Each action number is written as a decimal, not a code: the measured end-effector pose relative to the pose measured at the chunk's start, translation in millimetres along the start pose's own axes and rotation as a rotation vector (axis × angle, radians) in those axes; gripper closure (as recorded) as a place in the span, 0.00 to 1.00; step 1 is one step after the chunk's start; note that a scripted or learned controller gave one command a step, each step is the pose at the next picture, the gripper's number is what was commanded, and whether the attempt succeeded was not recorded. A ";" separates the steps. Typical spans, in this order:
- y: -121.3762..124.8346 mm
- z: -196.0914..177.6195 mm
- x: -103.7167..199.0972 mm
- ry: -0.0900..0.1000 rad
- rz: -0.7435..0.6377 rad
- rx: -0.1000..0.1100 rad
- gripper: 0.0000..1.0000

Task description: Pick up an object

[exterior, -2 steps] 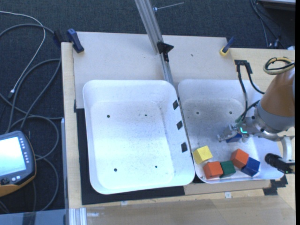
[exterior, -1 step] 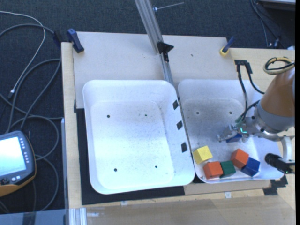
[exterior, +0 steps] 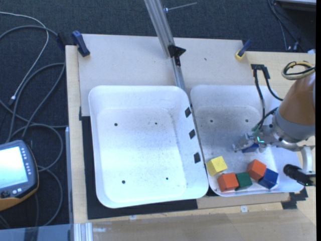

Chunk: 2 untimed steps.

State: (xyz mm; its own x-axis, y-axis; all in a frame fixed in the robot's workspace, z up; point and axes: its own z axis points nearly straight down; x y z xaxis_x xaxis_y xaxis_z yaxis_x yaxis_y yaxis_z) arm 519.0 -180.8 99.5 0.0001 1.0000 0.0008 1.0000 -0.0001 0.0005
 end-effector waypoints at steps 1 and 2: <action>0.0 0.0 0.0 0.000 0.000 0.000 0.00; 0.0 0.0 0.0 0.000 0.000 0.000 0.00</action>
State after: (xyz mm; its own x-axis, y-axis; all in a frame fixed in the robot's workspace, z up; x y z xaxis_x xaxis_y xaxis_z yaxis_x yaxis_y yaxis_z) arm 519.0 -180.8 99.5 0.0000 1.0000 0.0008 1.0000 0.0000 0.0005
